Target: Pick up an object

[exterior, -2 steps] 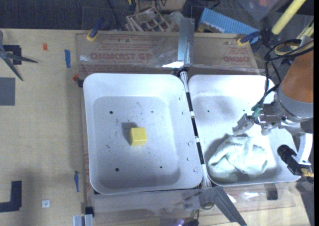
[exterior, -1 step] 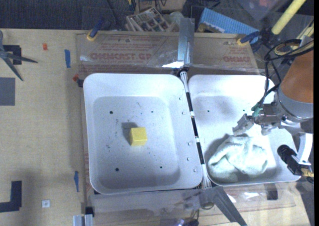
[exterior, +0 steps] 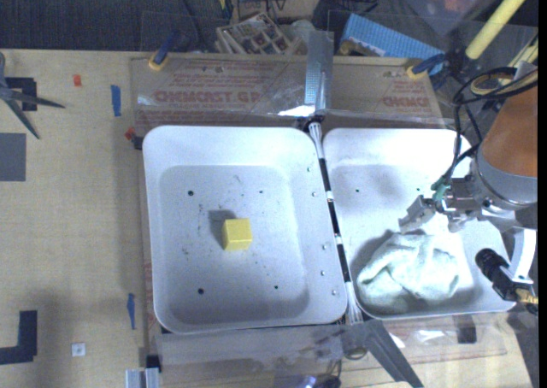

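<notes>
Camera view: two white bins side by side on the desk [exterior: 68,232]. Left bin [exterior: 162,164] holds a small yellow cube [exterior: 238,233], roughly mid-floor, sitting flat, well apart from all four walls. Right bin [exterior: 385,151] holds a crumpled white cloth [exterior: 410,271] bunched toward its near edge, spilling close to the near wall.

Arm [exterior: 513,155] comes in over the right edge of the desk, orange band visible above the wrist. Gripper [exterior: 425,209] sits low over the right bin, just above the far side of the cloth, near or touching its top fold; contact can't be confirmed. Can't tell whether the gripper is wide or narrow, the tip is too small and blurred against the cloth. Nothing visibly held.

Cube and gripper are well apart, in separate bins, with the shared wall between them.

Cardboard sheet [exterior: 222,91] lies along the far edge behind both bins.
</notes>
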Controlling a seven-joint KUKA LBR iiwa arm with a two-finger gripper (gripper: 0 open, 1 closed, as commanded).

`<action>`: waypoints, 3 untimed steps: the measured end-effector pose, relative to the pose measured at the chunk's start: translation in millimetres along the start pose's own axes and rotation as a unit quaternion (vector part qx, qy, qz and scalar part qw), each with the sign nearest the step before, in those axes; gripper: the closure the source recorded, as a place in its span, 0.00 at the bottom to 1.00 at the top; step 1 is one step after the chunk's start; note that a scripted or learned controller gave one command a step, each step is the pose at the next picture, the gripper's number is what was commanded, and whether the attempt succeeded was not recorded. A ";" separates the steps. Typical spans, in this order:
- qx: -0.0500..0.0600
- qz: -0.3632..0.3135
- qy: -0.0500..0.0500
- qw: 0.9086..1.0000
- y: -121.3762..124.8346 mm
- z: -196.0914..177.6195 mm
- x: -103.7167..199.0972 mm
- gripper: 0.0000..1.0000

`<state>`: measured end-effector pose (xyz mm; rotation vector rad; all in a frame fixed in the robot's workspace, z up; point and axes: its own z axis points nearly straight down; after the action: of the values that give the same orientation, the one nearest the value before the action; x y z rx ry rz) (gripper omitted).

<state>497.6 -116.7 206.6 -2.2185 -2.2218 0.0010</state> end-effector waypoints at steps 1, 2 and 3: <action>0.000 -0.100 0.000 0.995 -18.3 14.5 0.7 0.00; -0.003 -0.165 -0.002 0.986 6.0 10.2 25.9 0.00; -0.003 -0.220 -0.002 0.975 0.4 -8.9 16.2 0.00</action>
<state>498.0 -100.5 215.5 -1.6779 -2.6617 -0.0022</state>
